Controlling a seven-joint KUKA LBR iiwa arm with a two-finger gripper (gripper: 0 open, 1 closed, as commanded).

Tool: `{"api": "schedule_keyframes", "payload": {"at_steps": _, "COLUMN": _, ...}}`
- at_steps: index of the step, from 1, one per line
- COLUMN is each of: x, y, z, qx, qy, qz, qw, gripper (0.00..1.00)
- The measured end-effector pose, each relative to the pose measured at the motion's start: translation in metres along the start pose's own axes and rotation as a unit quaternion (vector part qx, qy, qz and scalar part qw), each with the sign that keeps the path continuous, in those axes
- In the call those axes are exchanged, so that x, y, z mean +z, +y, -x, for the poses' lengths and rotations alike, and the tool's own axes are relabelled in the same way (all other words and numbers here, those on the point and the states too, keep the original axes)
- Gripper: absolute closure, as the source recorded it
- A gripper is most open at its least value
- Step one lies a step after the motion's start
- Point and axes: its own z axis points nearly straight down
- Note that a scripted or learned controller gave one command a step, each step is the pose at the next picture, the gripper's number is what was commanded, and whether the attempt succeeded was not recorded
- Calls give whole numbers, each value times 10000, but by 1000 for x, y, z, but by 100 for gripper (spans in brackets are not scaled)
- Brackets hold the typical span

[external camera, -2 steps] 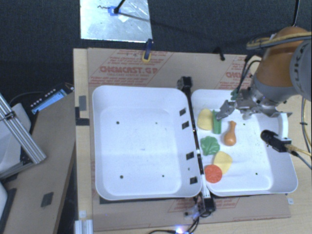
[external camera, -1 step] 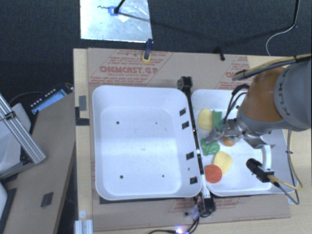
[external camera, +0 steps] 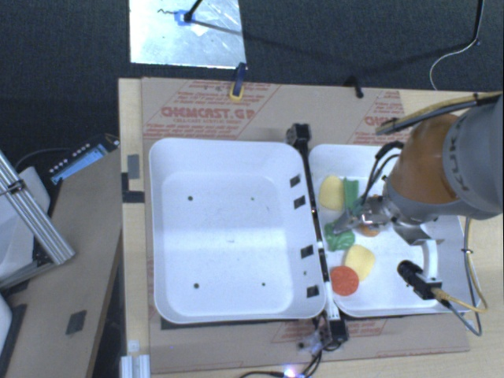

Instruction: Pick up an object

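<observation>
Hovering in the right bin [external camera: 441, 302], tool [external camera: 344, 225], finger state indiscernible, with green object [external camera: 340, 240] touching at six o'clock.

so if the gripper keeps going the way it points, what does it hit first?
Probably the green object right at the gripper tip, which points left and down into the right bin. Past that is the divider between bins. Depth is unclear from this angle.
</observation>
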Motion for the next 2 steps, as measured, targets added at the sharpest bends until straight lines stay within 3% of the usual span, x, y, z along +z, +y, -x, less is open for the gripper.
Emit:
{"api": "schedule_keyframes", "payload": {"at_steps": 1, "x": 2, "y": 40, "z": 31, "qx": -3, "qy": 25, "qz": -46, "qw": 10000, "gripper": 0}}
{"api": "schedule_keyframes", "payload": {"at_steps": 2, "x": 2, "y": 83, "z": -4, "qx": -24, "qy": 22, "qz": -58, "qw": 10000, "gripper": 0}}
